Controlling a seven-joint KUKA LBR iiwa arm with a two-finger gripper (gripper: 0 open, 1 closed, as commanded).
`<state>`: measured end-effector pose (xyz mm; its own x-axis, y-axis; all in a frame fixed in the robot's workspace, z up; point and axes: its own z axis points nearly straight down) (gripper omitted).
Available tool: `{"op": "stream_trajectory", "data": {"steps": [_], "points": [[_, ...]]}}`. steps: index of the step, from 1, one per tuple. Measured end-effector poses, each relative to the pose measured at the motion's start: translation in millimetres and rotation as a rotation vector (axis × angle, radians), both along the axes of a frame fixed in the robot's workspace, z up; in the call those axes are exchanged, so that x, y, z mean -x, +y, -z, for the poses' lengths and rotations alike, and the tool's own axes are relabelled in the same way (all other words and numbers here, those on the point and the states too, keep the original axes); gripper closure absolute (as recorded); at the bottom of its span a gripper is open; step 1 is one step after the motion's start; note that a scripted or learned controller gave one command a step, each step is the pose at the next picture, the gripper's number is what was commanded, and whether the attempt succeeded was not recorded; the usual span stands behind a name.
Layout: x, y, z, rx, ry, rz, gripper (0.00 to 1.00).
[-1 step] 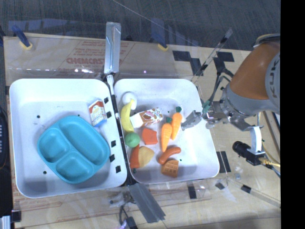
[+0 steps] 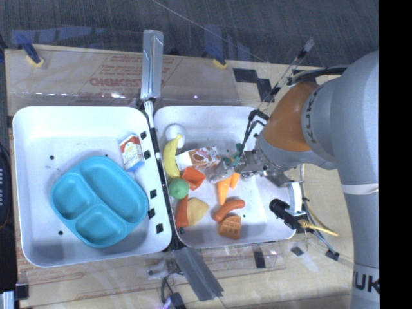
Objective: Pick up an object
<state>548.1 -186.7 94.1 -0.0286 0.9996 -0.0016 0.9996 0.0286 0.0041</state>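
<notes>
The right bin holds several toy foods: a yellow banana, a white egg-like ball, a green ball, a red-orange piece, a printed packet, small orange carrots, a sausage, a waffle-like brown piece and a pale yellow piece. My gripper reaches in from the right and hangs low over the packet's right end and the carrots. Its tip is dark and cluttered.
The left bin holds a blue divided tray and a small red-and-white carton. A grey divider bar runs between the bins at the back. The arm's orange band and grey body cover the right bin's right side.
</notes>
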Motion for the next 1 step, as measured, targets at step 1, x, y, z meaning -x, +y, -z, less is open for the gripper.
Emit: {"op": "stream_trajectory", "data": {"steps": [1], "points": [[1.5, 0.6, -7.5, -0.001, 0.007, -0.005, 1.00]]}}
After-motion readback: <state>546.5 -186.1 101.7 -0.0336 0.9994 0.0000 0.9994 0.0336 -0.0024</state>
